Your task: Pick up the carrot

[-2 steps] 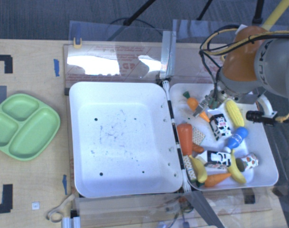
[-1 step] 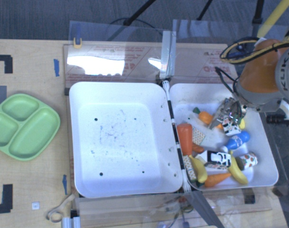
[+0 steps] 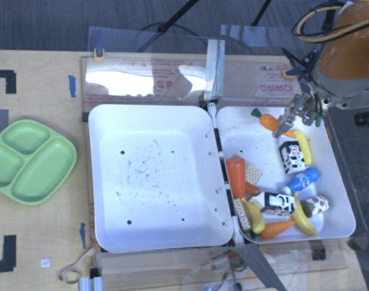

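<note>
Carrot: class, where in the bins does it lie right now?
The carrot lies at the top of the right bin, just left of the gripper and above the cow-print carton.

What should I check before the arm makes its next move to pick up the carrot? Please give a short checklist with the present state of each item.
1. Carrot located: ok. A carrot lies at the far end of the right bin, green top pointing to the far left.
2. Gripper near it: ok. The gripper hangs just right of the carrot.
3. Carrot held: not ok. Nothing shows between the fingers.
4. Finger opening wide enough: cannot tell, the fingers are too small and blurred.
5. Space around the carrot: ok. The nearest thing, a banana, lies apart on the right.
6. Right target: cannot tell. Another carrot-like orange piece lies at the bin's near end.
</note>
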Motion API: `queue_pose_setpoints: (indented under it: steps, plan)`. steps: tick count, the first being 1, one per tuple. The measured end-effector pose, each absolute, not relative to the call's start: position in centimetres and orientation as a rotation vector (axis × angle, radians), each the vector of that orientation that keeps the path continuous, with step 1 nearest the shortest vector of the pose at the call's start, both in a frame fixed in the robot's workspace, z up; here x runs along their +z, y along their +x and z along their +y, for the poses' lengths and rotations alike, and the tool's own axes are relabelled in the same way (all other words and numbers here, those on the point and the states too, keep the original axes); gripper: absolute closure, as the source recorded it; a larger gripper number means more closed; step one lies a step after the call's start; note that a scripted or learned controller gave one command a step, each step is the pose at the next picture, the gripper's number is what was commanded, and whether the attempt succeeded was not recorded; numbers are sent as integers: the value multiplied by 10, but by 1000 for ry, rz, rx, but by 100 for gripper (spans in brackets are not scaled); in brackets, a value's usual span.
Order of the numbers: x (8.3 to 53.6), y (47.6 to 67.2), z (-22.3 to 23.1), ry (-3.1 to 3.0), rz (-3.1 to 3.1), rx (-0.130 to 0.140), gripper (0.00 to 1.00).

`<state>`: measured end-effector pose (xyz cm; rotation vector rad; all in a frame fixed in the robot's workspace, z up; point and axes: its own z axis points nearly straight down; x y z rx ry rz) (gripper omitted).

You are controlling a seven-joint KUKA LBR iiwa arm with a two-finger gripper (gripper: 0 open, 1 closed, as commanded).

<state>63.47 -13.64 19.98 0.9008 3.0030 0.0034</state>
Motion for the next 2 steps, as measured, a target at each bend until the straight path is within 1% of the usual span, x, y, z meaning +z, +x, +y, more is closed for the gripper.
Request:
queue_pose_setpoints:
  steps: [1,2]
  plan:
    - [302,656,-139,1172,2907,2,100]
    - [232,651,-80,1331,2843,2,100]
